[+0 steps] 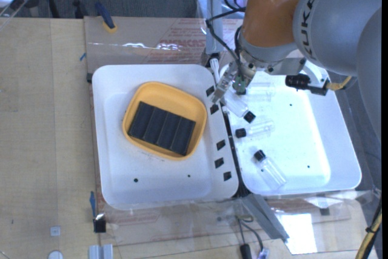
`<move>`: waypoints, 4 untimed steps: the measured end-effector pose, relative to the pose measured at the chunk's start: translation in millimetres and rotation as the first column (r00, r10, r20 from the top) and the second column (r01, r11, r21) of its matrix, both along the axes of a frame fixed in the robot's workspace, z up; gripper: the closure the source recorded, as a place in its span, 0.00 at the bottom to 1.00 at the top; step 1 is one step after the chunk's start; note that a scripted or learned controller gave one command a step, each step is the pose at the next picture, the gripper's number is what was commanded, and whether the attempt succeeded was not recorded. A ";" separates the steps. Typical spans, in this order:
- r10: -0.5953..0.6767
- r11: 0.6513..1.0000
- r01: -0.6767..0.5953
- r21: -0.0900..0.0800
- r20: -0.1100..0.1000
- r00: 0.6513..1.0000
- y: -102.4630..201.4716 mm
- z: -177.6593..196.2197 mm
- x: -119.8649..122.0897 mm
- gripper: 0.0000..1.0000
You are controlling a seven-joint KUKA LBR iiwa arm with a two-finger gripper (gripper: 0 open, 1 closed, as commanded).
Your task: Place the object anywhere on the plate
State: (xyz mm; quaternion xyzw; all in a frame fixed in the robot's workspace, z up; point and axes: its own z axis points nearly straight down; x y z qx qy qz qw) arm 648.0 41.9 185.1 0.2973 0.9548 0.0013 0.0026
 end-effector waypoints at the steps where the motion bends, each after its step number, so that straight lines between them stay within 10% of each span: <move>1: 0.112 0.994 -0.112 0.000 -0.004 0.994 23.5 0.2 -8.2 1.00; 2: 0.112 0.994 -0.112 0.000 -0.004 0.994 23.3 0.2 -8.1 0.00; 3: 0.117 0.993 -0.117 0.000 0.001 0.993 19.0 32.7 -14.4 0.00; 4: 0.115 0.993 -0.115 0.003 0.008 0.993 19.3 43.4 -13.0 1.00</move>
